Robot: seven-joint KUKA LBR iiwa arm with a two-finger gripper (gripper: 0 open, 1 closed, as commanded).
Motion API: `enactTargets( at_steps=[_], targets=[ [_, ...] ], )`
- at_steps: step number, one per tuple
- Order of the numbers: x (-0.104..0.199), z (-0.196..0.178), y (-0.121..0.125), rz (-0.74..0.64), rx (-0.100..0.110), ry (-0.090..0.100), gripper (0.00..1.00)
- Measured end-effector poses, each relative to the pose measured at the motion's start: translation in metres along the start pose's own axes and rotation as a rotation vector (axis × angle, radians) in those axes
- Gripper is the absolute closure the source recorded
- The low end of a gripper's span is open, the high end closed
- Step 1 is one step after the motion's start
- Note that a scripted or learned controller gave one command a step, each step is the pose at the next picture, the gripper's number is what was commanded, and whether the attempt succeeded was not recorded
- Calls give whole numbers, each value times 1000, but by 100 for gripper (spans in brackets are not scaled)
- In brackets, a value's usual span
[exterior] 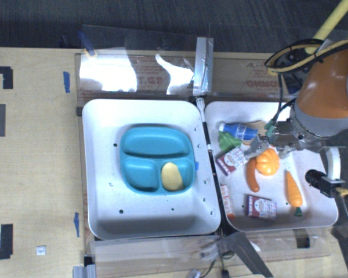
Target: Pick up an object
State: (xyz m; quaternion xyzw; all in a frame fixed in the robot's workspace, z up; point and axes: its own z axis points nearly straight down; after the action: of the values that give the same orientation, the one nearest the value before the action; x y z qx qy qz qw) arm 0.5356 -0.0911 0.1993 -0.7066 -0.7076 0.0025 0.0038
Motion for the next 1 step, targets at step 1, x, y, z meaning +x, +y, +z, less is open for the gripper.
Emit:
enactTargets(
  at_steps=[1],
  targets=[
    [-51,107,36,58,0,-2,0]
  ],
)
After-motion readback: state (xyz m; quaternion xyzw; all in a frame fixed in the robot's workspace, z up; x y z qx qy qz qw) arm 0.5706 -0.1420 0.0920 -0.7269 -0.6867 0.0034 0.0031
